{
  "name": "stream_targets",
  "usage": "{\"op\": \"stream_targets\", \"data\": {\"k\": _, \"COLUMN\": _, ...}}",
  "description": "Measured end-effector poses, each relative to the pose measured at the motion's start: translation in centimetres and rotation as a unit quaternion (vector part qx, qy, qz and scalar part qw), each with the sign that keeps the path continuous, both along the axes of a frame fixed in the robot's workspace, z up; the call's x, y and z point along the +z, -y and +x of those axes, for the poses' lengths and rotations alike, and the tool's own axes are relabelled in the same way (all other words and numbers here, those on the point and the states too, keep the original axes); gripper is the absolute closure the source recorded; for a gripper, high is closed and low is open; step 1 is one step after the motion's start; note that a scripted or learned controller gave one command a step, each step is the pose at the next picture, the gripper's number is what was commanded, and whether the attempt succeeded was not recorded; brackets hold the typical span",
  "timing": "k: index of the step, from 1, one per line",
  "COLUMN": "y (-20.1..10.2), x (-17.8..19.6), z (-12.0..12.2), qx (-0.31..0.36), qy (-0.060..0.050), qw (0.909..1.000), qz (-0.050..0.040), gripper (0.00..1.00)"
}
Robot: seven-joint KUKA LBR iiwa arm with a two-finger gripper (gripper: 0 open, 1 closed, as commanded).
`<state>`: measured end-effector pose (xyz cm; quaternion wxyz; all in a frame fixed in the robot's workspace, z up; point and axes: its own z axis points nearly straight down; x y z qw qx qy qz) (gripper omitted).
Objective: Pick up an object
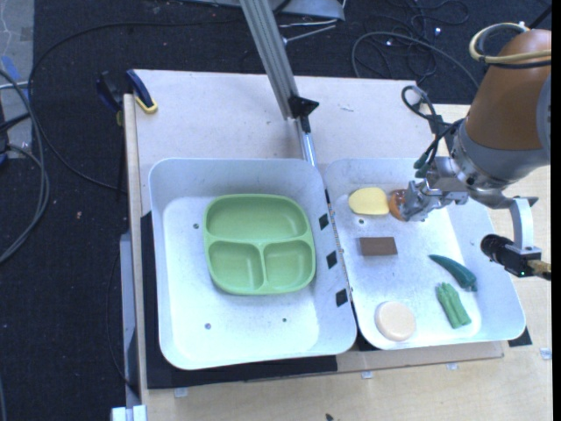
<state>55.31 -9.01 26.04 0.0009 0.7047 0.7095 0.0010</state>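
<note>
Gripper (412, 202) beside yellow object (369, 202) — right bin (500, 310)

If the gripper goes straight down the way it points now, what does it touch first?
Most likely the small orange object right under the gripper, beside the yellow piece in the right bin. Depth is hard to judge from this slanted view, so it could instead land on the bin floor next to it.

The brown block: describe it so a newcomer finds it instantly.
Look in the right-hand white bin, beside the bin holding the green divided plate. Near its middle, just below the yellow piece, lies the brown block. It is the only dark, flat rectangle there; its neighbours are rounded or green.
</note>
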Motion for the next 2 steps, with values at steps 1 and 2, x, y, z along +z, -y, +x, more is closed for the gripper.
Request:
{"op": "stream_targets", "data": {"k": 1, "y": -5.3, "x": -1.5, "z": 1.4, "qx": 0.000, "qy": -0.002, "qw": 1.0000, "qz": 0.0004, "gripper": 1.00}}
{"op": "stream_targets", "data": {"k": 2, "y": -11.1, "x": -2.6, "z": 3.2, "qx": 0.001, "qy": -0.001, "qw": 1.0000, "qz": 0.0006, "gripper": 1.00}}
